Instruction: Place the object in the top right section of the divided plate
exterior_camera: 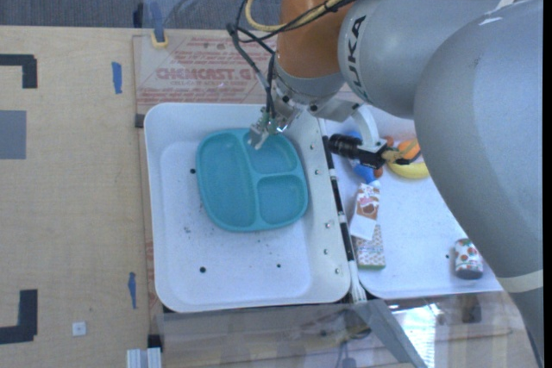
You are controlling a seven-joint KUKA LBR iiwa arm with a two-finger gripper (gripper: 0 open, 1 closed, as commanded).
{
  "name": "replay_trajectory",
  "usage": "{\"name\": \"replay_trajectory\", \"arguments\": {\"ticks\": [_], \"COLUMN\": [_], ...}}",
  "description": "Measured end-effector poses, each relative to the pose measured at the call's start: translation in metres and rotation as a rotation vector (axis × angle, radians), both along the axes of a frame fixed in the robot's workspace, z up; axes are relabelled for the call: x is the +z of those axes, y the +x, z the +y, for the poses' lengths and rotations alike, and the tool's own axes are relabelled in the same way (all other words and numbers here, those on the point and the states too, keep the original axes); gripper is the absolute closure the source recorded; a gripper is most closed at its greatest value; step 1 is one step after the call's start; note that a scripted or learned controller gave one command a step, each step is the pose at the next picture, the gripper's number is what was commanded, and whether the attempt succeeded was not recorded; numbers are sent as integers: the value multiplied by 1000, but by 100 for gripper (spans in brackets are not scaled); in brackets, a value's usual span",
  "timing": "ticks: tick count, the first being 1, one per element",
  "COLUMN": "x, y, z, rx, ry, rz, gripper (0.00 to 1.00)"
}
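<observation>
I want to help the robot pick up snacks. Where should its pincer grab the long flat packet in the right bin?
Probably across the middle of the long flat packet, closing on its two long sides from straight above. It lies flat and narrow beside the bin divider, so the short way across likely fits best.

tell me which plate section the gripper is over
The top right section of the plate; the gripper hangs at its upper left edge, away from the other two.
</observation>
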State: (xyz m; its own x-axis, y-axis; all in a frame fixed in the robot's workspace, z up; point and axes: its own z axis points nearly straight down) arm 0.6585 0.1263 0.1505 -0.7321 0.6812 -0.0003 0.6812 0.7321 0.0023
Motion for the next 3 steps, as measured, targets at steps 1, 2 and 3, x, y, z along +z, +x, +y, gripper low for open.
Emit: {"name": "replay_trajectory", "arguments": {"ticks": [1, 2, 3], "x": [36, 36, 47], "y": [-29, -29, -28], "z": [-53, -53, -53], "rx": [-15, -15, -17], "ry": [-1, -1, 0], "rz": [-1, -1, -7], "gripper": [100, 0, 100]}}
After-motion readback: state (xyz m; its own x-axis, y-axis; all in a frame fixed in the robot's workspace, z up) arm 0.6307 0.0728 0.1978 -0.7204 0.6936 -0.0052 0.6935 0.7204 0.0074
